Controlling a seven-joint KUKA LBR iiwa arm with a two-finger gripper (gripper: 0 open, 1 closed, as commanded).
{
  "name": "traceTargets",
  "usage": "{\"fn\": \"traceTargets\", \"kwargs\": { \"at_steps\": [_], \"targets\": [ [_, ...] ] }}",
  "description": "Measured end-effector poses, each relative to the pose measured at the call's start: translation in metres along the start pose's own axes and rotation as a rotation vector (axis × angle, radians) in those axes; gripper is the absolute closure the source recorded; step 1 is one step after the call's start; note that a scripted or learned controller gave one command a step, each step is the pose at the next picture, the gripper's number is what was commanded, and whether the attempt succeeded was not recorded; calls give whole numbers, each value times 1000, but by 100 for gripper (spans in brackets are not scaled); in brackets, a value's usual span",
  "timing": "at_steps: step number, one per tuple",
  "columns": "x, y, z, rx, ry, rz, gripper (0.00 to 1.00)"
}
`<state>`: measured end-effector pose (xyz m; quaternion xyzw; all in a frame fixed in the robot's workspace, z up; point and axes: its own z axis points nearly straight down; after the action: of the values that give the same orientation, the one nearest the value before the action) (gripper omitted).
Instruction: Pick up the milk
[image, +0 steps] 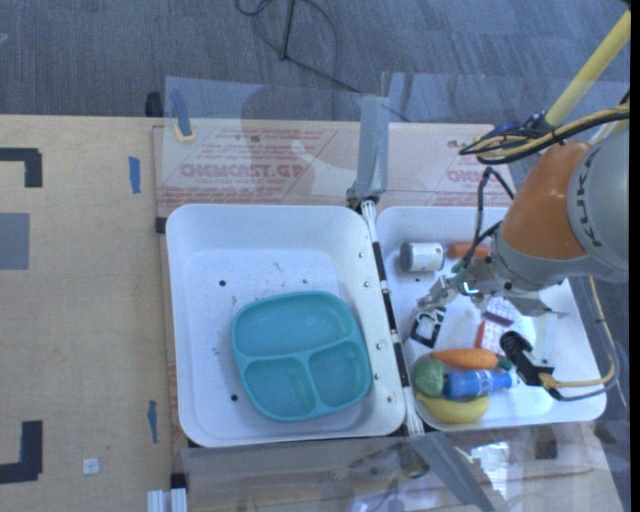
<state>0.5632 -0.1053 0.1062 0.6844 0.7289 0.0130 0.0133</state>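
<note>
A white carton with a red patch, which I take for the milk (494, 326), lies in the right bin (585, 345), partly hidden under the arm's wrist. My gripper (447, 291) hangs low over the middle of that bin, just left of the carton and below a pale grey can (422, 256). Nothing shows between its metal tips. A small black-and-white packet (428, 326) lies right beneath the gripper.
Along the right bin's front lie a carrot (466, 356), a green ball-like fruit (428, 375), a blue bottle (478, 382) and a banana (455, 408). An orange item (458, 247) peeks out beside the can. The left bin (200, 250) holds a teal divided plate (300, 352).
</note>
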Motion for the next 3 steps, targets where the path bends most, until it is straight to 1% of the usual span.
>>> {"fn": "traceTargets", "kwargs": {
  "at_steps": [1, 2, 3],
  "targets": [
    [23, 8, -77, 37, 4, -145, 0],
    [14, -35, -7, 15, 3, -219, 0],
    [3, 15, 1, 2, 1, -127, 0]
  ]
}}
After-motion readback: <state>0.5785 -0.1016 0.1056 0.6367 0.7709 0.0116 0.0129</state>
